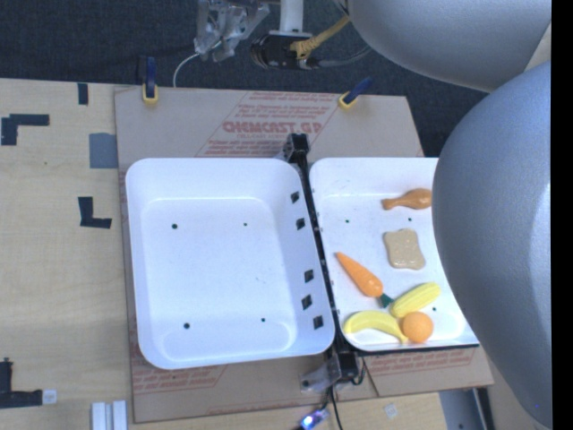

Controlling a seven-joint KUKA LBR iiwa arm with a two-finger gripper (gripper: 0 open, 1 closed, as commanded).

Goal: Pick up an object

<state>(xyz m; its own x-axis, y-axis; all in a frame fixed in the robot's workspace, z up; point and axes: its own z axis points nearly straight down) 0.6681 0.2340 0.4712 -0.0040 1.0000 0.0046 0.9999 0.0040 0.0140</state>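
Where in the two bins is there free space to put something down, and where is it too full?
The left bin is bare white floor from wall to wall. In the right bin, a free patch lies at the far left, between the divider and the drumstick. The near half is crowded: carrot, bread, corn, banana and orange lie close together.

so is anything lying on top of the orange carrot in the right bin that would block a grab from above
Nothing visible lies on the orange plastic carrot; its top is bare. Its green tip sits close to the yellow corn cob and yellow banana. The gripper is up beyond the bins, and the grey arm overhangs the right white bin's right side.
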